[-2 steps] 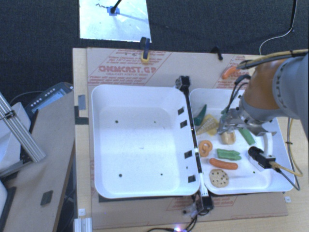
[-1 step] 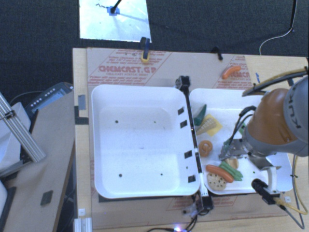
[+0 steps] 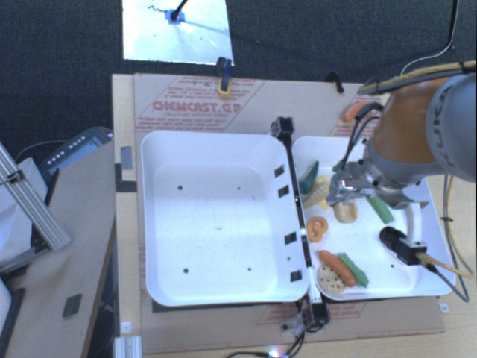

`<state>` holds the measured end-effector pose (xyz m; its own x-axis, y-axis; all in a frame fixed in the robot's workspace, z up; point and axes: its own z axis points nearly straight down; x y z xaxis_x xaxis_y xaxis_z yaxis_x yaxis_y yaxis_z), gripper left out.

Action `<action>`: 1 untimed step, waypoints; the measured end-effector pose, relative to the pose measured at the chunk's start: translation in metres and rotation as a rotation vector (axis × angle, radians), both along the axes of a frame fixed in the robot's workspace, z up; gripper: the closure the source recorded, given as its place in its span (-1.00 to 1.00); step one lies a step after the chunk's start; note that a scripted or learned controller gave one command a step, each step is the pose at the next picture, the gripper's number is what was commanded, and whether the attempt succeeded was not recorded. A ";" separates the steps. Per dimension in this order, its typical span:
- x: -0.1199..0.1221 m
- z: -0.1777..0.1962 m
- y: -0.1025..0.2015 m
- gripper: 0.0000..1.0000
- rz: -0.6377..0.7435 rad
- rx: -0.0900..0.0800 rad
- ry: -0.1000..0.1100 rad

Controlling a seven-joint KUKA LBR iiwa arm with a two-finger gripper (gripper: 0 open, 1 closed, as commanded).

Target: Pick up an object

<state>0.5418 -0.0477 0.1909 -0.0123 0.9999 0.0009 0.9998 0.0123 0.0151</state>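
My gripper (image 3: pixel 341 195) hangs over the middle of the right bin (image 3: pixel 417 278), reaching in from the right. Directly below it lies a small beige piece (image 3: pixel 346 212), and I cannot see contact between them. To the gripper's left are a yellow corn cob (image 3: pixel 320 191) and a dark green piece (image 3: pixel 308 176). An orange ring (image 3: pixel 317 228) lies lower left of it. A green stick (image 3: pixel 381 209) shows under the wrist. Near the bin's front edge sit an orange carrot (image 3: pixel 335 264), a green piece (image 3: pixel 357 271) and a round tan biscuit (image 3: pixel 326 279).
The left bin (image 3: pixel 160 274) lies beside the right one, with a black divider strip (image 3: pixel 292 192) between them. An orange object (image 3: pixel 355 111) sits on the bench behind the right bin. The bulky arm (image 3: pixel 417 133) covers the bin's back right.
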 end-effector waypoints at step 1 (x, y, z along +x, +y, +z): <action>-0.029 -0.007 0.009 1.00 -0.010 0.000 0.016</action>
